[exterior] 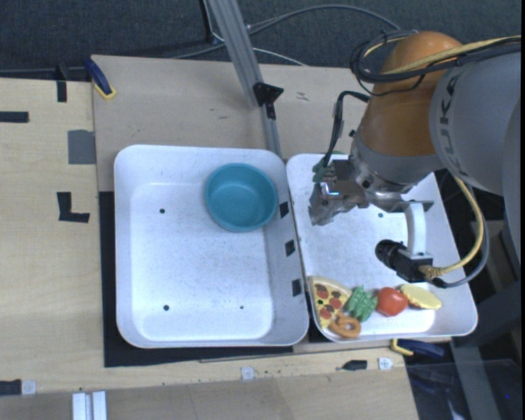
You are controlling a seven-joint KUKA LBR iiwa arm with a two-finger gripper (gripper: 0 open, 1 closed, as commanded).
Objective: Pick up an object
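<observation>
Along the right bin's (350, 243) front edge lie a pizza slice (330, 305), a green piece (360, 302), a red tomato (390, 301) and a yellow piece (421, 297). A blue bowl (241, 197) sits at the back of the left bin (175, 269). My gripper (326, 201) hangs over the right bin's back left part, near the divider, well behind the food pieces. I see nothing between its fingers.
A grey metal pole (245, 55) slants from the top down to the bins' shared back corner. Cables loop around the arm's wrist (394, 129). A black cylinder and white bracket (407, 252) hang from the arm over the right bin.
</observation>
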